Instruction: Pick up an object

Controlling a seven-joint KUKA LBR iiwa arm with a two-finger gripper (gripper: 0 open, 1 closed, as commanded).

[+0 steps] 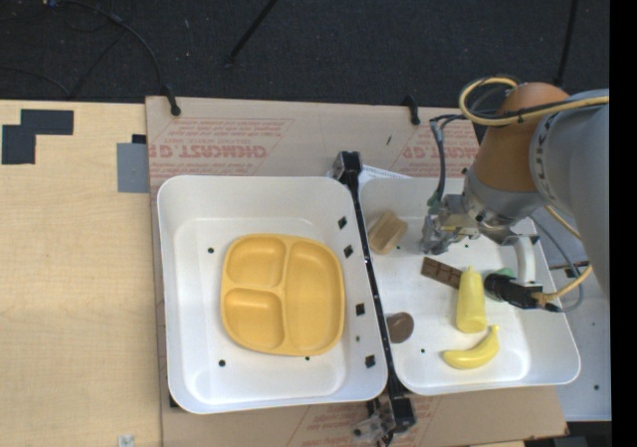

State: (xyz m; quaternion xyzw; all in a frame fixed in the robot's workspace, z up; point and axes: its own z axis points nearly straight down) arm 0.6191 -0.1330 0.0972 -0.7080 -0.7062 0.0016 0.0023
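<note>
Tabletop [80, 266] carried two bins. The left bin [189, 236] held a yellow divided plate [283, 294]; the right bin [542, 355], beside it, gathered the candidate objects within the arm's [537, 151] reach. The claw [443, 234] hung low over the right bin's far half, near a tan block [387, 232] and brown bar [439, 273]; its state could not be told. A yellow bottle [470, 301], banana [473, 350] and brown disc [399, 326] lay in the near half.

Grey arm [572, 151], orange band [518, 146], yellow-black cables, apparently dark metal pincer [443, 234].
</note>
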